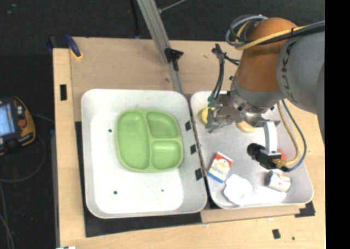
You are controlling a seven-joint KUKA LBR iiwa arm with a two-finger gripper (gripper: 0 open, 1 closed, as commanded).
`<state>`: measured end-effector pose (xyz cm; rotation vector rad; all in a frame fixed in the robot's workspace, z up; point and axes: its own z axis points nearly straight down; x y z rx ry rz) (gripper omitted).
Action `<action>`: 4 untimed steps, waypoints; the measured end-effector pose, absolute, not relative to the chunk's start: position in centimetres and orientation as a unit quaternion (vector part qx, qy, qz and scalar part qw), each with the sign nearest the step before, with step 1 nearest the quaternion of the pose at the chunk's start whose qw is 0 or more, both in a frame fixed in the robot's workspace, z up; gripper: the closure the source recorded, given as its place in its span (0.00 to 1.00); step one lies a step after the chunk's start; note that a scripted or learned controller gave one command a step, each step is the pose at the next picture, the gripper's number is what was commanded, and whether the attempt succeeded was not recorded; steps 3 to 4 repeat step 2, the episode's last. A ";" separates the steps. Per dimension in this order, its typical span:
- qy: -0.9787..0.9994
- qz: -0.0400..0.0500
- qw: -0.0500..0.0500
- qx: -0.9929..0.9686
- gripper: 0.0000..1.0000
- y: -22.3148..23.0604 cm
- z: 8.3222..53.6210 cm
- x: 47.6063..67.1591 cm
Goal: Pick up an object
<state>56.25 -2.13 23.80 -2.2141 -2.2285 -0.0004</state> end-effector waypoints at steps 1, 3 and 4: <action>-0.709 0.000 0.000 -0.705 1.00 3.0 22.9 55.3; -0.710 -0.002 0.000 -0.704 1.00 8.4 24.2 53.8; -0.710 -0.002 0.000 -0.704 1.00 8.4 24.2 53.8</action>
